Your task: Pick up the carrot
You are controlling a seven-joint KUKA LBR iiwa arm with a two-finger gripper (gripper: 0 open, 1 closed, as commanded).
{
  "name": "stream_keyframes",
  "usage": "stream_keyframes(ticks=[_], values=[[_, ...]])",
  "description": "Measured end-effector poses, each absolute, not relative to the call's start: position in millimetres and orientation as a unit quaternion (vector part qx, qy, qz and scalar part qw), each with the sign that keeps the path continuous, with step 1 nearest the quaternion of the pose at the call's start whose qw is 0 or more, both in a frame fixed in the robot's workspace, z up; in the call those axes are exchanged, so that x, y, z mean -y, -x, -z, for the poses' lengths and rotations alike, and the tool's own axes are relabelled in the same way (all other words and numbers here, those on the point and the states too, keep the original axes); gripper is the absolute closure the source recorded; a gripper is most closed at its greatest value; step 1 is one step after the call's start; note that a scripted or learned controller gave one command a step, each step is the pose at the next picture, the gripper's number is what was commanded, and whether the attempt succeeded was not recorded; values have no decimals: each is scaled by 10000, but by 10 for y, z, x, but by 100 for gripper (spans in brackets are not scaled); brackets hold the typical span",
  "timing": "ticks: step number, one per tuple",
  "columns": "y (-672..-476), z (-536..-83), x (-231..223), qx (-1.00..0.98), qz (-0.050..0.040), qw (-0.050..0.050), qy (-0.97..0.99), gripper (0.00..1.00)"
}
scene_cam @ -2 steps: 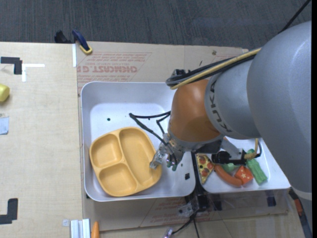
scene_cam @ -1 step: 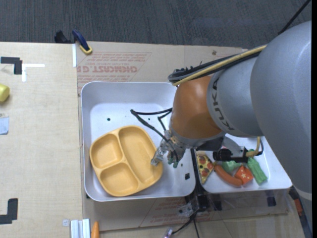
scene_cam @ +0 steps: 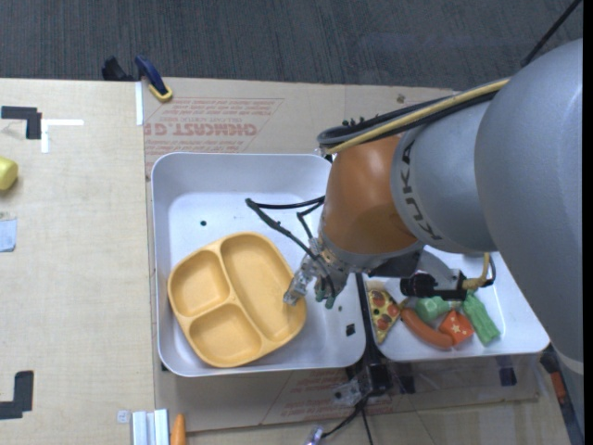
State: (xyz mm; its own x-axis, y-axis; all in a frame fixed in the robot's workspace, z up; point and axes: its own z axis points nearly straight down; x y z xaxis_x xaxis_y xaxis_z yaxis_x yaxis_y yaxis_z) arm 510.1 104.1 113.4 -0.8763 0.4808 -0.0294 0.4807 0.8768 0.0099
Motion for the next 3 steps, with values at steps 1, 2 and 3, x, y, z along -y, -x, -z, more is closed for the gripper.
stream_keyframes(ticks=[1,2,3], values=[[-5124,-1223,-1037,-9679,-26,170,-2509,100],[-5146,-1308,-1035,-9673,-39,184,-2530,100],[-5279,-1543,-1235,-9655,152,55,-2600,100]])
